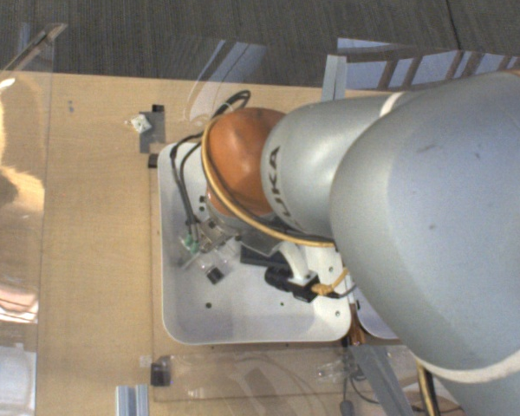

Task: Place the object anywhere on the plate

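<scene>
A white bin (243, 326) lies beneath the pincer (201, 243) on a pale wooden bench (95, 232). A black bracket (156, 130) sits beyond it to the upper left, a small black block (160, 373) below, with grey carpet (199, 16) far above.

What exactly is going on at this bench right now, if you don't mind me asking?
The grey KUKA arm reaches in from the right and hangs low over the left white bin, hiding much of it. Its gripper sits near the bin's left side beside some small dark items. No object can be seen between its fingers.
</scene>
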`<state>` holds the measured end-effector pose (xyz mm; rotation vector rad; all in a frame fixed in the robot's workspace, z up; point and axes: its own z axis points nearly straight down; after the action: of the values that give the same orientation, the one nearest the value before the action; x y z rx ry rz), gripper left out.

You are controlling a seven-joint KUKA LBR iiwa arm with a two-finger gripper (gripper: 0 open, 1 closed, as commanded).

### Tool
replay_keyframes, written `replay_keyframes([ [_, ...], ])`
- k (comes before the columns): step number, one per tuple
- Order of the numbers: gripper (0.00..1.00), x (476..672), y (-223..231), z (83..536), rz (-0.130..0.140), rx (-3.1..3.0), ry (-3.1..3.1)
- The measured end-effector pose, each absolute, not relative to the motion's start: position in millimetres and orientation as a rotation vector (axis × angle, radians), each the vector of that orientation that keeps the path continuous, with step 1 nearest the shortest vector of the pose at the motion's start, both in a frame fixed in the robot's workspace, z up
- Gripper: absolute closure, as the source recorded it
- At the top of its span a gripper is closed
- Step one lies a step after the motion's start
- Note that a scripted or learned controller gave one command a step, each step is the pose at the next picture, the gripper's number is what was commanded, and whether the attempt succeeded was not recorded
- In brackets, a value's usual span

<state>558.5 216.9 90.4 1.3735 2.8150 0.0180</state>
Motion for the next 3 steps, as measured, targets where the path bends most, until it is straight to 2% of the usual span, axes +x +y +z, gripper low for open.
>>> replay_keyframes([
  [1,1.00,635.7,216.1,88.4,0.003,1.056,2.947],
  [2,1.00,591.8,199.5,90.0,0.010,0.253,3.117],
  [3,1.00,651.7,220.1,114.3,-0.016,-0.891,3.007],
])
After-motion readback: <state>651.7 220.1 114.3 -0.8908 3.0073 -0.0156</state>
